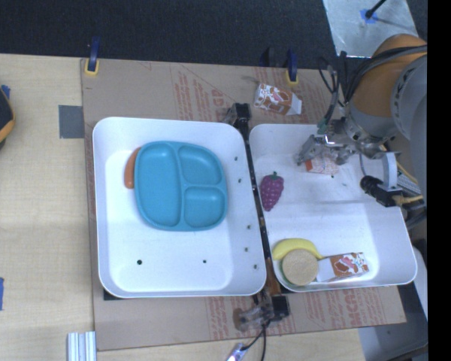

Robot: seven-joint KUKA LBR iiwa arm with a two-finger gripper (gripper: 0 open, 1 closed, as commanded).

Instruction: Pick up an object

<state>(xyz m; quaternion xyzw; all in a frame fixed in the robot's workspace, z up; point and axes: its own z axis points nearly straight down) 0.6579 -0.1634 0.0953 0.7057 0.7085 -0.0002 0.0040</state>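
Gripper (pixel 321 150) low over the far end of the right bin (pixel 376 235), fingers pointing down. A small red-and-white packet (pixel 322 165) lies just at the fingertips; whether the fingers are spread or pinching it, cannot tell. Grapes (pixel 271 190) near the bin's left wall. Banana (pixel 293 247), round cookie (pixel 299 268) and a carton (pixel 349 265) at the near end. Blue tray (pixel 180 185) in the left bin (pixel 173 273).

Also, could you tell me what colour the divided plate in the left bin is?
Light blue; the divided plate shows best in the camera view.
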